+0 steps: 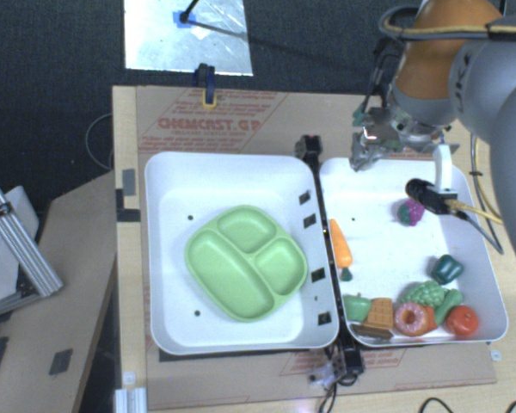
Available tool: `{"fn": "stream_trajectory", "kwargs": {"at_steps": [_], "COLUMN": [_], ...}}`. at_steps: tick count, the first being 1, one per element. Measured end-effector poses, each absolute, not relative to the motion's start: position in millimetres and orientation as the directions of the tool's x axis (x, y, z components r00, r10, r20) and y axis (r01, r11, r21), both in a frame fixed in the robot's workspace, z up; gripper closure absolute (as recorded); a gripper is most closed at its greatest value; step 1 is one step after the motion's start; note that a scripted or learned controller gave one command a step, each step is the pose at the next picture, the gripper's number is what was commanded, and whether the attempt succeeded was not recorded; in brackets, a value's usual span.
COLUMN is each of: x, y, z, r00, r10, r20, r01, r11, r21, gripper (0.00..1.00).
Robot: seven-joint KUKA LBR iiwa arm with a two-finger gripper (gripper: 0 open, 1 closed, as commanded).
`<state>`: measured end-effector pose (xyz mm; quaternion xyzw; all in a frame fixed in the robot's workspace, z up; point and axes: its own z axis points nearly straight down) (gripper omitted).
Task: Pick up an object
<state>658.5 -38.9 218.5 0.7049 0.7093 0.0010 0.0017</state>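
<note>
Gripper (367, 156) hovering over far edge of right bin (370, 198), finger state not discernible. Toy food lying along bin's near side: carrot (340, 244) by divider, pink donut (410, 317), tomato (463, 319), broccoli (428, 295). Green divided plate (245, 262) sitting in left bin (176, 196)

Two bins sit side by side on the desk (129, 231). The left bin (168, 188) holds a tray (245, 263) at its middle. Toys crowd the right bin's (370, 222) near edge, the carrot (340, 244) by its left wall.
</note>
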Motion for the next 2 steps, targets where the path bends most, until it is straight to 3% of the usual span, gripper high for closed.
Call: {"fn": "stream_trajectory", "kwargs": {"at_steps": [2], "x": [650.2], "y": [-28.5], "z": [218.0], "r00": [-0.003], "r10": [1.0], "r20": [-0.001], "r01": [1.0], "r11": [0.003], "r21": [0.002], "gripper": [1.0]}}
